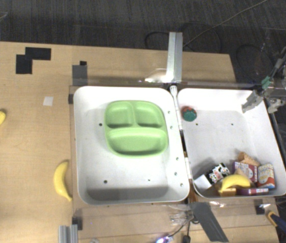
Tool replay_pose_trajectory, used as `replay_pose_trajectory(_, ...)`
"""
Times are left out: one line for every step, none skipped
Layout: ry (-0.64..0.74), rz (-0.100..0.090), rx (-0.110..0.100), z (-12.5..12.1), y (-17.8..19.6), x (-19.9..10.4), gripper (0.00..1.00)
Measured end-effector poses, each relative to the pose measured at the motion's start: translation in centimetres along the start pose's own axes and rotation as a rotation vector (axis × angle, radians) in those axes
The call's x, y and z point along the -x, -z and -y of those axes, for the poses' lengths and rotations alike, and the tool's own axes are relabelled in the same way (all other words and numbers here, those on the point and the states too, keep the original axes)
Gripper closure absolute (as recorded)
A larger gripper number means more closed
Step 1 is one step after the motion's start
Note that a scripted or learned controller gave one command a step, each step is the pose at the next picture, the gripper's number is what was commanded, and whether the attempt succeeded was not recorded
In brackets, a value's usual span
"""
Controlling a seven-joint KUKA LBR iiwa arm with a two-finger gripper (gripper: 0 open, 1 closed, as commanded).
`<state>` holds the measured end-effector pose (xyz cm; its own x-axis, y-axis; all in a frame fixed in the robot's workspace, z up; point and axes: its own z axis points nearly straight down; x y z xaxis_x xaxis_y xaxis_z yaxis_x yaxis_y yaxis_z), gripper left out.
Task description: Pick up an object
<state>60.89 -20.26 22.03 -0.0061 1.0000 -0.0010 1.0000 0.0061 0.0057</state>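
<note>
Judging handling first: the toy banana (234, 182) lies in the near corner of the right bin (234, 135), touching small cartons (254, 171). Likely light, stiff, smooth plastic; best gripped across its middle. Carton print is too small to read. Farther back sits a small round toy (188, 114). The gripper (254, 99) hovers over the far right rim; claw state cannot tell.
</note>
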Motion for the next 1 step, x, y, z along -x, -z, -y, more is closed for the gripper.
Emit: replay_pose_trajectory(-0.181,-0.001,-0.003,4.71,-9.75,0.2,0.0)
